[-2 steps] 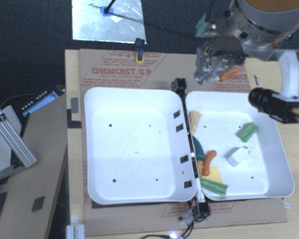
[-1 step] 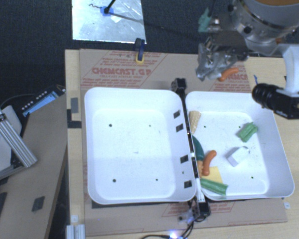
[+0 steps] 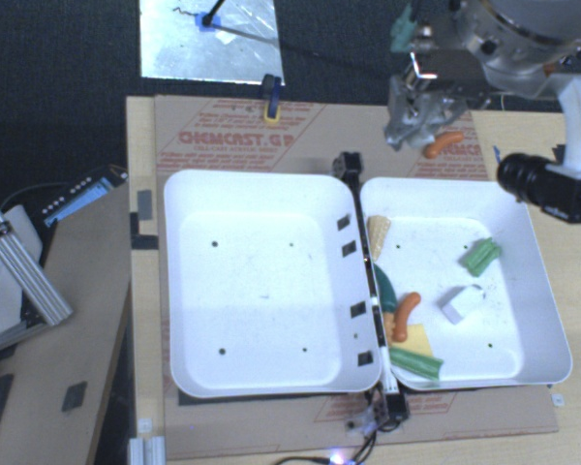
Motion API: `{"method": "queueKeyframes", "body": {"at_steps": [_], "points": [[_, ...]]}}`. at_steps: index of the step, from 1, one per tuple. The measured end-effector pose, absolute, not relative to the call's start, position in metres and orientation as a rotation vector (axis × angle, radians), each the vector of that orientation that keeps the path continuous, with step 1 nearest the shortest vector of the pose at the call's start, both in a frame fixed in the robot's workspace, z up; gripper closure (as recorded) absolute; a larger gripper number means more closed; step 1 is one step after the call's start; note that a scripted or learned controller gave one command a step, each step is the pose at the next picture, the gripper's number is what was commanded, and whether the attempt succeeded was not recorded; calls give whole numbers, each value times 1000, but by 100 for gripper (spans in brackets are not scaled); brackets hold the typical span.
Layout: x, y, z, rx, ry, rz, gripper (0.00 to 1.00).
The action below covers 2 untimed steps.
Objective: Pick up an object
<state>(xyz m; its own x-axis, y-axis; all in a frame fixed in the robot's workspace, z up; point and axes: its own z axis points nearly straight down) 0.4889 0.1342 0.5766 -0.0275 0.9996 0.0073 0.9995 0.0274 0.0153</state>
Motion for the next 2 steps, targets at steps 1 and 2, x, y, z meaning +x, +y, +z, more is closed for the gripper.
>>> {"method": "queueKeyframes", "body": {"at_steps": [1, 2], "points": [[489, 134, 588, 2183, 2250, 29, 100], [490, 134, 599, 2180, 2252, 32, 100]]}}
